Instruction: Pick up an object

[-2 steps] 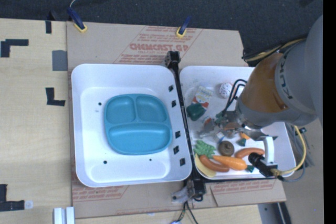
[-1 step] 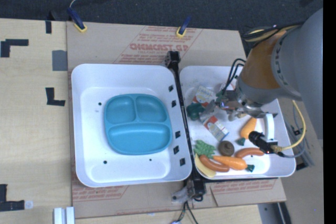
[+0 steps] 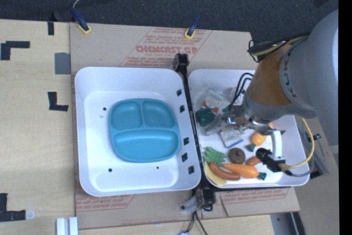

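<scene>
- Camera view: gripper (image 3: 237,117) low in right bin (image 3: 292,183) among small toys; finger state cannot be made out.
- Dark green toy (image 3: 205,116) just left of it, near divider.
- Carrot (image 3: 240,170), banana (image 3: 213,174) along front wall.
- Left bin (image 3: 88,118) holds blue sectioned tray (image 3: 144,130).

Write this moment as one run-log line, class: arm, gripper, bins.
arm: over right bin | gripper: down among toys, grasp unclear | carrot: lying near front | left bin: blue tray
</scene>
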Tool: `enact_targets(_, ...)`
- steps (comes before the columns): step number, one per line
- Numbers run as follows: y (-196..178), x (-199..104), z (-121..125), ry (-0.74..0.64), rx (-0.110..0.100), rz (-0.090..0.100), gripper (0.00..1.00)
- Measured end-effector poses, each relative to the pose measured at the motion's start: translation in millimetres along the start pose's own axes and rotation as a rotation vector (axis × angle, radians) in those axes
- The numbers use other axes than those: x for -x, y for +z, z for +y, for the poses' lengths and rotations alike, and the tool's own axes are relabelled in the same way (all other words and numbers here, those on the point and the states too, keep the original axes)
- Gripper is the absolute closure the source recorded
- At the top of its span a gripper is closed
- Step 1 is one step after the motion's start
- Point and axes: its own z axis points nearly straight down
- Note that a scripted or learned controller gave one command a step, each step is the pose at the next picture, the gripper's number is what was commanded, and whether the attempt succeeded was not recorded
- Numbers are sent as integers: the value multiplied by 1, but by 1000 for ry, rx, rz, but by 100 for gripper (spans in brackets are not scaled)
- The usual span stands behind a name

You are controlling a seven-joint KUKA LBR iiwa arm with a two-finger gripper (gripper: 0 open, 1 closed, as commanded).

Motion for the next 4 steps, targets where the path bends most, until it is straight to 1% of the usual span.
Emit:
enact_targets(1,0,-8,-61,1,2,-1,0)
enact_targets(2,-15,13,-23,1,-4,1,0)
enact_targets(3,0,13,-64,1,2,-1,0)
enact_targets(4,-10,15,-64,3,4,-4,100)
